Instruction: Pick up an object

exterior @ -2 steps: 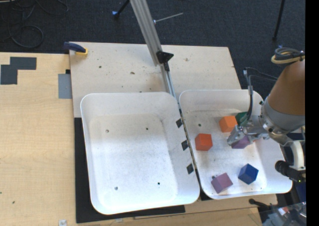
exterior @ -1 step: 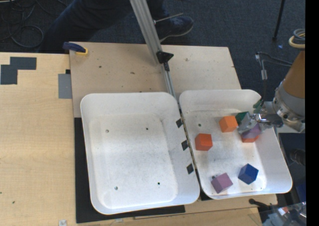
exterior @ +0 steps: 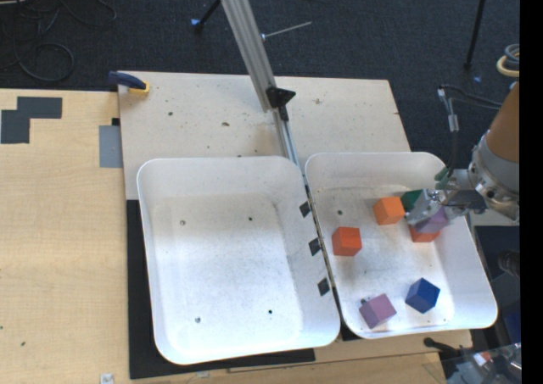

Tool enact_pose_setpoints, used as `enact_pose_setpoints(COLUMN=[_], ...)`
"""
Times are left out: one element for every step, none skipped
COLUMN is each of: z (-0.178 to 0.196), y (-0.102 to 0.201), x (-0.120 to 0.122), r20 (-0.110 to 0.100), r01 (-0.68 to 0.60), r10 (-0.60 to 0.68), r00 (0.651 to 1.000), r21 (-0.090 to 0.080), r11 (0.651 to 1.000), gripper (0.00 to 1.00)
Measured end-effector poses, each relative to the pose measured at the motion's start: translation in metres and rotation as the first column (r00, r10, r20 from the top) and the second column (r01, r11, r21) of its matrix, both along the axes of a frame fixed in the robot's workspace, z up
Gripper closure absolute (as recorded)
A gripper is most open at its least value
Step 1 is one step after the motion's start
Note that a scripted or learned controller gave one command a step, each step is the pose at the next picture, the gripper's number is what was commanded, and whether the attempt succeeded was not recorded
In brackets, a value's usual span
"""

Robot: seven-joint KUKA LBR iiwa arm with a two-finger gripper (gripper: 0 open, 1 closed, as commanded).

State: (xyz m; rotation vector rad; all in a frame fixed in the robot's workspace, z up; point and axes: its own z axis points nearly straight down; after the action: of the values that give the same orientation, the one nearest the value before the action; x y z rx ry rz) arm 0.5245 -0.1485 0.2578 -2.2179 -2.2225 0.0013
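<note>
Two shallow white bins side by side on the table (exterior: 339,111), separated by a thin divider with small black clips.

Left bin (exterior: 170,196): bare white floor with a few dark specks.

Right bin (exterior: 475,306), near to far:
- Purple cube (exterior: 377,309) close to the near rim, slightly left of centre.
- Blue cube (exterior: 422,295) just right of the purple one, a little farther in, apart from it.
- Red-orange cube (exterior: 346,241) mid-bin, toward the divider side, standing alone.
- Red block (exterior: 423,235) at the right side, mostly covered by the hand above it; only its lower edge shows.
- Orange cube (exterior: 389,210) farther back, just left of the hand.
- Green object (exterior: 413,199) immediately right of the orange cube, partly hidden by the hand; shape unclear.

Hand (exterior: 431,218): reaches in over the right rim of the right bin, low over the cluster of red, green and orange pieces. A pale purple shape sits at its tip. Cannot tell whether it is clenched or released, nor whether anything is grasped. Arm (exterior: 501,153) enters from the right, orange band visible.

Beyond the bins: a slanted aluminium post (exterior: 248,39) rising from the table, and a blue-and-yellow clamp (exterior: 129,82) at the far left corner.
</note>
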Motion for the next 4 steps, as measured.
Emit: enact_pose_setpoints(z=[-0.012,-0.025,-0.029,-0.040], y=[0.058,0.105,0.149,0.203], x=[-0.009,-0.008,-0.016,-0.019], r20=[-0.004,-0.004,-0.004,-0.006], r01=[-0.002,-0.001,-0.002,-0.002], r10=[0.002,0.001,0.002,0.002], r00=[1.000,1.000,1.000,1.000], r21=[0.003,0.002,0.002,0.001], r11=[1.000,1.000,1.000,1.000], gripper=[1.00,1.00,1.00,1.00])
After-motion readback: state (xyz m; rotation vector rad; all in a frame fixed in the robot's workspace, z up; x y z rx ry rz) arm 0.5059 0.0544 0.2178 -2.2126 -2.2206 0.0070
